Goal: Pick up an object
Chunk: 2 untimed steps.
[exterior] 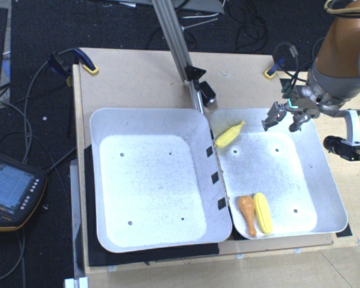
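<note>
In the camera view, the gripper is being held above the far edge of the right bin, its two dark fingers standing apart with nothing between them. Nothing is being gripped; the spread looks like readiness for a descent. The nearest candidate, a yellow banana-shaped toy, is lying tilted against the bin's inner wall near the divide, to the left of the fingers and apart from them. Two more pieces are resting at the near rim of the same bin: an orange toy and a yellow corn-like piece, touching side by side, probably gathered there by the sloping wall. That pairing is judged harder to separate cleanly than the lone banana.

The left bin is being left alone. Both bins are sitting on a pale wooden table, with clamps at its far corners. A slanted metal rail is crossing above the divide. On the dark floor, cables are trailing, and a handheld control pendant is lying at the left.
</note>
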Available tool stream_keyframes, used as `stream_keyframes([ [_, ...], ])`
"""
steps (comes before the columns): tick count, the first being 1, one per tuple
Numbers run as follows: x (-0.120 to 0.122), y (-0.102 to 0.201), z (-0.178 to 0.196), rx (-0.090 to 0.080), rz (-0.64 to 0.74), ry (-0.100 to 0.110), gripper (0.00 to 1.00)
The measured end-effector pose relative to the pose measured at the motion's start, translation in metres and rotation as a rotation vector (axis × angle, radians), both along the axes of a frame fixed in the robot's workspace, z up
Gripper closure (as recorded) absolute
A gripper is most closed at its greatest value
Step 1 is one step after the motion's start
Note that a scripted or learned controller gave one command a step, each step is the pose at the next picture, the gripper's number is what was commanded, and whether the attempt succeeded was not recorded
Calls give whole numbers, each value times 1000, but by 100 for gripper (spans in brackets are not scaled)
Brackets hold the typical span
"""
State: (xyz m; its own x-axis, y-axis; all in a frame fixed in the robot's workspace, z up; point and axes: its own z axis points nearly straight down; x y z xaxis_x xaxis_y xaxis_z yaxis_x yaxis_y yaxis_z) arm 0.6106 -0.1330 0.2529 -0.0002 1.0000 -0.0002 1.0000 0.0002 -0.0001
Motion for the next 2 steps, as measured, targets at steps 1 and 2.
stream_keyframes([
  [1,0,0,0,0,0,0,0],
  [2,-1,9,-48,1,1,4,0],
])
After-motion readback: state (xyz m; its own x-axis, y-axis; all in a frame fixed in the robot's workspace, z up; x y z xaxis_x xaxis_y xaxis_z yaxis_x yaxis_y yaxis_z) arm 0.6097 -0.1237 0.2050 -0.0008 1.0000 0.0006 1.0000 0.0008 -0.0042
